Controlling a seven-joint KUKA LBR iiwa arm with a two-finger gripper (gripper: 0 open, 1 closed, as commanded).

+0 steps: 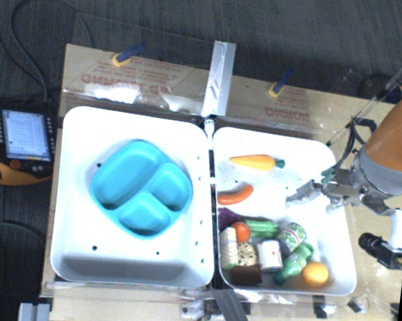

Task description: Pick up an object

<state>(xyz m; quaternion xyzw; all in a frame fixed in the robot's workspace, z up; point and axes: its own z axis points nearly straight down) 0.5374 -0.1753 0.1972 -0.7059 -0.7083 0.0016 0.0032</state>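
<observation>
Carrot (pixel 255 160): light, rigid, slick plastic; lies left of your hand (pixel 305 195). Grip mid-body, across its width. Hand state: cannot tell.

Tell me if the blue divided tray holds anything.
Empty: the blue divided tray in the left bin shows bare compartments.

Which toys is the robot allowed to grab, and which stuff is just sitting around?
For the job:
carrot
sausage
orange
green bottle
gripper, over the right bin

Just lying about:
blue divided tray in the left bin
handheld screen beside the bench
two clamps at the back
</observation>
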